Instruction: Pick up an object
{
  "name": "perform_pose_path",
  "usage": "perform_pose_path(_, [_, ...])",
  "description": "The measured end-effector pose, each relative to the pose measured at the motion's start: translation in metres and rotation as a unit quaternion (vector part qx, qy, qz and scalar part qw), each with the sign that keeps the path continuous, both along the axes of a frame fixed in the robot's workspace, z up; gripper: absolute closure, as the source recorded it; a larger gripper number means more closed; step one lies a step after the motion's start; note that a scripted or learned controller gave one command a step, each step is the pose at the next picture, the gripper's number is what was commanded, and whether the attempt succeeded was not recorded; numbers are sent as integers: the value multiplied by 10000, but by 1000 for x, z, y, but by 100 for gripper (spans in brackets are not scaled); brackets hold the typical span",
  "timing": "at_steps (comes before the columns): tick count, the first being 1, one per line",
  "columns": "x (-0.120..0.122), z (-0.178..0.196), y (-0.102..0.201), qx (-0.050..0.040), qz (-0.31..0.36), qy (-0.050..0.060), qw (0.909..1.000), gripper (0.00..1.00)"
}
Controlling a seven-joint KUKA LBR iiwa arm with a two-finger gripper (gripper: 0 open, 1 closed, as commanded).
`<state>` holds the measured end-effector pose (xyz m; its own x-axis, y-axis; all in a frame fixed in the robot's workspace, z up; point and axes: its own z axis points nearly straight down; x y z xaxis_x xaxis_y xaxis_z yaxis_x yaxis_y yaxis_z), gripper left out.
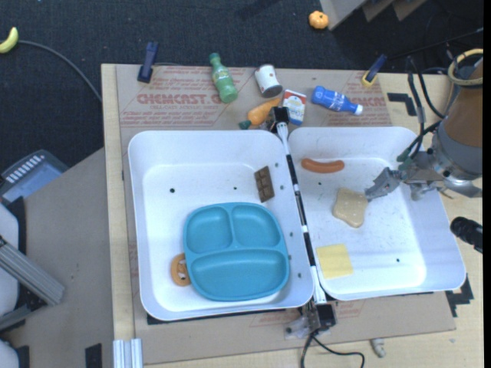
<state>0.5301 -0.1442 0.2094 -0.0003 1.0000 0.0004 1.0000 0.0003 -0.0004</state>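
The right bin [430, 236] holds a red sausage [322, 165] near its far wall, a tan bread slice [349, 208] in the middle and a yellow cheese square [334, 261] near the front. My gripper [393, 193] hangs over the right bin's far right part, just right of the bread slice and apart from it. It looks open, with nothing between its fingers [377, 185]. The left bin [153, 198] holds a blue divided plate [236, 250], a brown chocolate bar [264, 183] and a small pretzel [179, 270] beside the plate.
Behind the bins on the board lie a green bottle [223, 79], a small can [267, 79], a carrot [261, 113], a small carton [293, 106] and a blue bottle [336, 100]. Black cables [418, 98] run down beside the arm at the right.
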Motion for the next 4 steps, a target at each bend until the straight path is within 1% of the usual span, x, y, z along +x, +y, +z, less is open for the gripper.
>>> perform_pose_path(1, [28, -125, 12, 0, 3, 0, 10000, 0])
perform_pose_path(2, [28, -115, 12, -4, -5, -10, 10000, 100])
perform_pose_path(3, [26, 4, 60, -1, 4, -9, 10000, 100])
perform_pose_path(4, [15, 20, 128, 3, 4, 1, 10000, 100])
